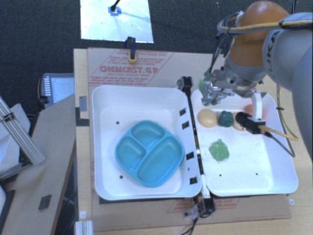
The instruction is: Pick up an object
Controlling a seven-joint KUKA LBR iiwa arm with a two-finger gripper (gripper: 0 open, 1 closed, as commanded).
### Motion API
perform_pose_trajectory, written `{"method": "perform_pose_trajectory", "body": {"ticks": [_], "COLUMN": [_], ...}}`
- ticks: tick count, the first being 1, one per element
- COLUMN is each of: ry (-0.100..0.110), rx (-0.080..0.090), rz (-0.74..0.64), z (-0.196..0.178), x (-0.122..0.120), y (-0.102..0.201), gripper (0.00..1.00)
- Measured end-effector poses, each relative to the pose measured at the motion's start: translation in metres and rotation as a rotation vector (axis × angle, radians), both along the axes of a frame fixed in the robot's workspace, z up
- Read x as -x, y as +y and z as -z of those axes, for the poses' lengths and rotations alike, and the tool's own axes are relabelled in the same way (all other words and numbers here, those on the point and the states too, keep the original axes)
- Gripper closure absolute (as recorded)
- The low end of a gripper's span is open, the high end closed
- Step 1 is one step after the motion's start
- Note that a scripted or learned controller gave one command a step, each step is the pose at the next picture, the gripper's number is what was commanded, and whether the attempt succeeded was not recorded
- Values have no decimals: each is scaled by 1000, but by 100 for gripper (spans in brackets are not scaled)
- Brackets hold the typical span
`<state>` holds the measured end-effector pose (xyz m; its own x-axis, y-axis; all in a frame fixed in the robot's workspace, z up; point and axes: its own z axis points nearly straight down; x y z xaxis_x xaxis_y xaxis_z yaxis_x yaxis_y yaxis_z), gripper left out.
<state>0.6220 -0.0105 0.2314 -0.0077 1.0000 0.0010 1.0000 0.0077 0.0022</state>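
We take the beige egg-shaped ball, smooth and matte, as our landmark; it lies on the floor of the right bin, a shallow white plastic tray with rounded corners. Just behind the ball, toward the far wall of that bin, hangs the metal gripper under the grey arm with its glossy orange band. We cannot tell whether the gripper is open or closed, and we see nothing in its hold. Just beside the ball, toward the view's right, sits one dark teal lump, blocky and dull. Nearer the camera than the ball, a little to the view's right and apart from it, rests one light green piece, crinkled and leafy in outline. Past the teal lump from the ball we see one orange-and-white piece, partly hidden, and one small tan rounded bit, mostly hidden. That makes five loose things in this bin. On the ball's other side, across the seam where the two trays meet, the left bin holds one blue plastic plate, a rounded square split into three compartments. Both bins sit on one sheet of brown cardboard printed in red.
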Motion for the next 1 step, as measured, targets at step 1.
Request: {"method": "perform_pose_trajectory", "body": {"ticks": [1], "ry": [0], "rx": [1], "rz": [2], "z": [8], "x": [4], "y": [53], "gripper": [100]}}
